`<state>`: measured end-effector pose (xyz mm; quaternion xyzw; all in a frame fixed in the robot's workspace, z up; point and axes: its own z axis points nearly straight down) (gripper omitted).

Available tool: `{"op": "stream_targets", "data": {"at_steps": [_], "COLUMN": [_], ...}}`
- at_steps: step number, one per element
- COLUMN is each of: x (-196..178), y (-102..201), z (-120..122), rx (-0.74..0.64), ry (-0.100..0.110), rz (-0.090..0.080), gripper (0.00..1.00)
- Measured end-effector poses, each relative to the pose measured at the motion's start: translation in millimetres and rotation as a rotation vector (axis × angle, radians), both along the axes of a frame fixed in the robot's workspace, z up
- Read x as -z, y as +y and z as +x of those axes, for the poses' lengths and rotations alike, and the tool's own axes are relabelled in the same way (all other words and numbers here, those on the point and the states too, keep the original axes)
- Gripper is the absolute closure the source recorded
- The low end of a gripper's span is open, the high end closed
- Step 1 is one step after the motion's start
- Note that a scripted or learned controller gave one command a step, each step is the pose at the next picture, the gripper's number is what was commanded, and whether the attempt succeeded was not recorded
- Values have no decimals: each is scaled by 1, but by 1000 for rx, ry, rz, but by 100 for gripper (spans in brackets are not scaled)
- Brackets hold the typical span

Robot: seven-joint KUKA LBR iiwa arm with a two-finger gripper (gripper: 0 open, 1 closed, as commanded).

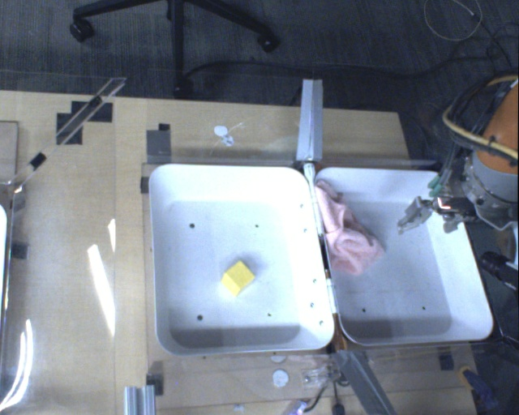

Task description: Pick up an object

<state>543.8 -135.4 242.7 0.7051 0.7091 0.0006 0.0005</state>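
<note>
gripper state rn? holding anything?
Gripper: over the right bin, apart from the pink cloth; nothing between its fingers, open or shut cannot be told.

A single camera looked down from above the bench point(73, 243) at a slant, far enough off to take in both white bins whole. The left bin point(174, 267) sat near the middle of the view and the right bin point(454, 316) toward the right side. Dark floor ran along the far edge at the top, with the legs of a chair base point(174, 20) there. The bench's near edge fell at the bottom. The arm point(486, 162) entered from the right.
</note>
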Motion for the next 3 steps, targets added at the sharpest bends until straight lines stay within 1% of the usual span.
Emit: {"op": "stream_targets", "data": {"at_steps": [1, 2, 3], "x": [153, 141, 46], "y": [-47, -47, 13], "z": [-38, -36, 9], "rx": [231, 230, 73], "ry": [-11, -17, -2], "rz": [-1, -1, 0], "gripper": [0, 100, 100]}}
